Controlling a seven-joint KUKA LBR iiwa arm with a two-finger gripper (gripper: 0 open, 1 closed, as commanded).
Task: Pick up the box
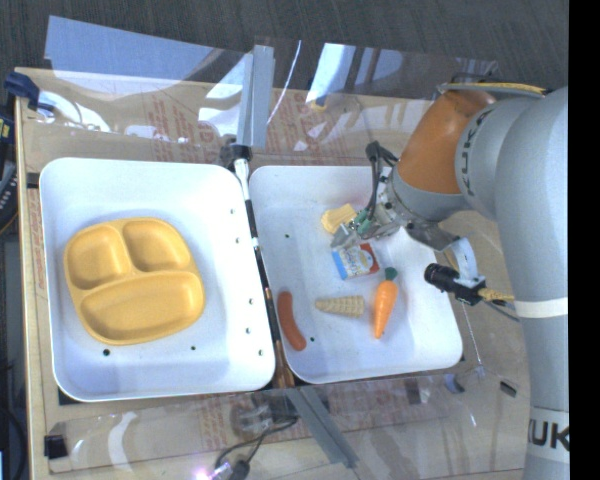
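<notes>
Looks light, stiff-ish carton: box (354,261), 12 o'clock of the carrot (382,308). Best pinched across the short sides. Can't tell jaws' state.

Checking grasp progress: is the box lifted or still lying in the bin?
Lying in the right bin: the box rests flat on its floor, gripper just above.

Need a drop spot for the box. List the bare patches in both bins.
Left bin: a bare white margin all around the yellow tray, widest below it.
Right bin: bare in its upper left corner and along its left wall above the sausage.
Crowded: the right bin's middle, where cheese, box, cone and carrot cluster under the tool.
</notes>
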